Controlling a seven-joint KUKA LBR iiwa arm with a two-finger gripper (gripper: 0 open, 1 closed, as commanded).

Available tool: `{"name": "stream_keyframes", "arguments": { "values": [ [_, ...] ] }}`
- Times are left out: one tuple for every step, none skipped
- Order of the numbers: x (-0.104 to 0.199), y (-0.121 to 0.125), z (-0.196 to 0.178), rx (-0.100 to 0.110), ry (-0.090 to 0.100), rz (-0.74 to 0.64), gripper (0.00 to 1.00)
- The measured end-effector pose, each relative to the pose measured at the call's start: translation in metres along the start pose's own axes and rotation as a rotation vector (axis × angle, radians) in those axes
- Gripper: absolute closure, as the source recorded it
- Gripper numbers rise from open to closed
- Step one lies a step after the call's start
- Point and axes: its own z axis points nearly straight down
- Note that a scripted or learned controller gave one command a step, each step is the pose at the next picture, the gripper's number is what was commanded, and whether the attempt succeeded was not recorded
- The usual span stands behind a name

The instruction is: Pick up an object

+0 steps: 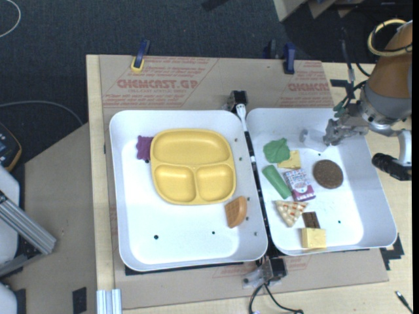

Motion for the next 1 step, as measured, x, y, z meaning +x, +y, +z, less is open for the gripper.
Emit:
{"name": "stream_keyframes", "arguments": {
  "values": [
    [-0.0041,0.0065,-0.064,-0.002,-0.001,-0.001,1.0]
  ]
}}
